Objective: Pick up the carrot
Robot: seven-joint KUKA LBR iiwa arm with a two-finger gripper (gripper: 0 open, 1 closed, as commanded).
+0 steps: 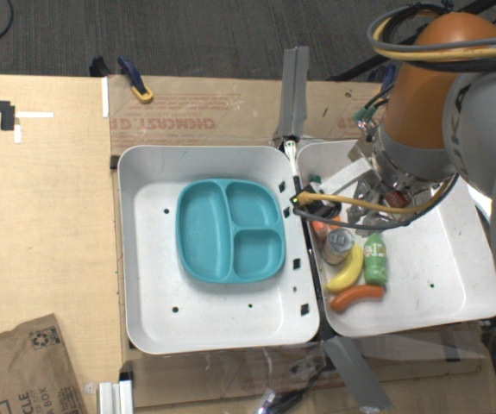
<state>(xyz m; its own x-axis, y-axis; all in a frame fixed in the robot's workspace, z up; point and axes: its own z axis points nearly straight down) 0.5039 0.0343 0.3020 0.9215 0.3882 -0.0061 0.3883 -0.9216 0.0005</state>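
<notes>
1. the carrot [357,296] lies flat at the near edge of the right bin [455,300], orange and on its own surface, nothing gripping it.
2. just beside it, toward the far side, sit a banana [346,272], a green piece [374,261] and a small can [337,243], packed close; the banana looks to touch the carrot.
3. the gripper [377,198] hangs over the bin's far half, behind cables; how its fingers are set, i cannot tell.
4. the left bin [144,317] holds a teal divided plate [230,231], well apart from all this.
5. judged step: approach, grasp not yet made. next move calls for coming toward the near edge and descending on the carrot without catching the banana.
</notes>
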